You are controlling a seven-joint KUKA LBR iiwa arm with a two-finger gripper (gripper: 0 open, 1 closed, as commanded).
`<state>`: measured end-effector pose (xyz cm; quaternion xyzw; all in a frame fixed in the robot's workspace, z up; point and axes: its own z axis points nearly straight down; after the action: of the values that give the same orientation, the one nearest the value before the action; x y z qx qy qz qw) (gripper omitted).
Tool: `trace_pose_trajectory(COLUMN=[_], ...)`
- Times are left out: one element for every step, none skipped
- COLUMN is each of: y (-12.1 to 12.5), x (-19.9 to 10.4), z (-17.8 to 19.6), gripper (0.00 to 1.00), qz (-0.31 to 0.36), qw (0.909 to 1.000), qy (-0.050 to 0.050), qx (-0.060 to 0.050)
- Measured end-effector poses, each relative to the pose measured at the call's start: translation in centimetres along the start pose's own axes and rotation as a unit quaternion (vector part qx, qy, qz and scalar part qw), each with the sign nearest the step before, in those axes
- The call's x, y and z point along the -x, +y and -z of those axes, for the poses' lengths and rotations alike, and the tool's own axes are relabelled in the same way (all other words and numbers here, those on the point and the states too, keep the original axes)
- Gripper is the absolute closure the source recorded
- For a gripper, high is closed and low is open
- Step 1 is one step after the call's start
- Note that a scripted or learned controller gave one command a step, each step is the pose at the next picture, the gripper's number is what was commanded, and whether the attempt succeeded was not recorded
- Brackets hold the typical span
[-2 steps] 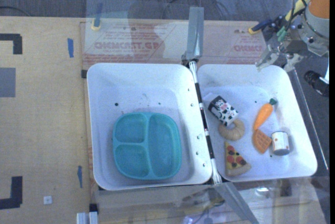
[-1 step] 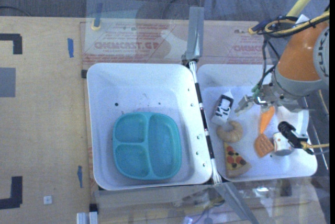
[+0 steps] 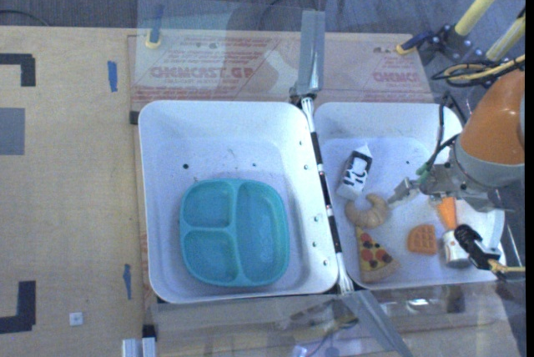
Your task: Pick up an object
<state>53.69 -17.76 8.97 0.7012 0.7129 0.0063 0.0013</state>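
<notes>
Nearest us a toy pizza slice (image 3: pixel 375 254) in the right bin (image 3: pixel 392 132), beside it a tan croissant (image 3: pixel 370 209), orange waffle (image 3: pixel 422 239), black-and-white carton (image 3: pixel 355 172), our gripper (image 3: pixel 415 185) just right of the croissant, teal divided plate (image 3: pixel 234 231) in the left bin (image 3: pixel 217 130).

Even, bright overhead light, soft shadows only. Two shallow white plastic bins (image 3: pixel 225 130) nearly blown out. Faint glare on clear plastic sheet (image 3: pixel 209 55) at 12 o'clock. Overall soft focus, small items at 4 o'clock blurry.
</notes>
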Motion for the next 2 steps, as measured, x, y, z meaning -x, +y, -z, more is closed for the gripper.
trace_pose_trajectory(y=[2.2, 0.5], x=[2.3, 2.2], z=[0.1, 0.1], gripper=[0.00, 0.00], qz=[-0.001, 0.009], qw=[0.9999, 0.9999], qy=[0.013, 0.009], qx=[-0.005, 0.002])
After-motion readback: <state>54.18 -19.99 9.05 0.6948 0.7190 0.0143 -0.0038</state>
